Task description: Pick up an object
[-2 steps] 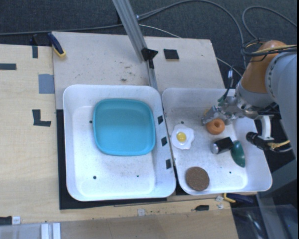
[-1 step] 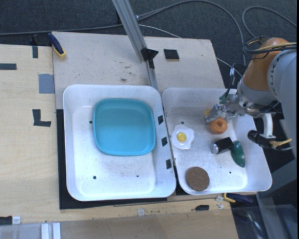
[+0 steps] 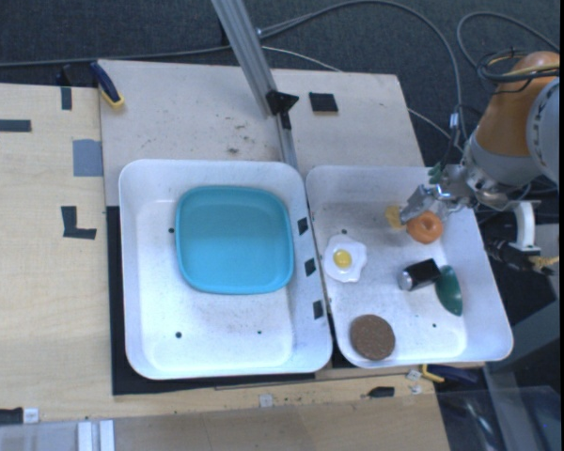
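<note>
The orange ring-shaped piece (image 3: 425, 227), doughnut-like with a dark centre, lies in the far right part of the right bin (image 3: 479, 341), just inside its right wall, with bare white floor to its left and a small yellow bit (image 3: 394, 217) just beside it. The gripper (image 3: 429, 201) hangs directly over its far edge, and whether the fingers are spread or closed, or touch anything, cannot be told. Nearer in the same bin lie a black cylinder (image 3: 420, 275) touching a dark green piece (image 3: 448, 288), a fried egg (image 3: 344, 258) by the left wall and a brown disc (image 3: 371, 336) at the near edge; the left bin (image 3: 141, 252) holds a blue square plate (image 3: 234, 239).
</note>
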Robot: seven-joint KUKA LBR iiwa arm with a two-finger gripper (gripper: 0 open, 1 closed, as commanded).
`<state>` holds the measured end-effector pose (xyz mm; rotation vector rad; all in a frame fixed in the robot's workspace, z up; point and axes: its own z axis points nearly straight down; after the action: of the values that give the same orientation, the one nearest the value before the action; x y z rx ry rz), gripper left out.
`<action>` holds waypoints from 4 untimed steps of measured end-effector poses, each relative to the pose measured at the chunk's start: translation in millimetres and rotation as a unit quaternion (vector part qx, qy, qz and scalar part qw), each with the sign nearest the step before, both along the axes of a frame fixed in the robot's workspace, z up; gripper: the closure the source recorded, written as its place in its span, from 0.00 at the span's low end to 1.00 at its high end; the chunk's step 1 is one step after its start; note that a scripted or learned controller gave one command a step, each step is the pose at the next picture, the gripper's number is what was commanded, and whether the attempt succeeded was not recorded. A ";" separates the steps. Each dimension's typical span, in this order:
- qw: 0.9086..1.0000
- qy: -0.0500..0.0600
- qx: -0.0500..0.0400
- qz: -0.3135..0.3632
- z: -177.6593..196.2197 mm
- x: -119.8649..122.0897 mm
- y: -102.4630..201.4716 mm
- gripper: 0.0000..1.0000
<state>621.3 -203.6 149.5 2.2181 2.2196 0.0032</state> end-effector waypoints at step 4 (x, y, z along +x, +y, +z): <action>1.000 0.002 0.001 0.002 66.2 -17.5 99.5 1.00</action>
<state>603.8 -104.2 215.7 2.2163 2.2269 0.0023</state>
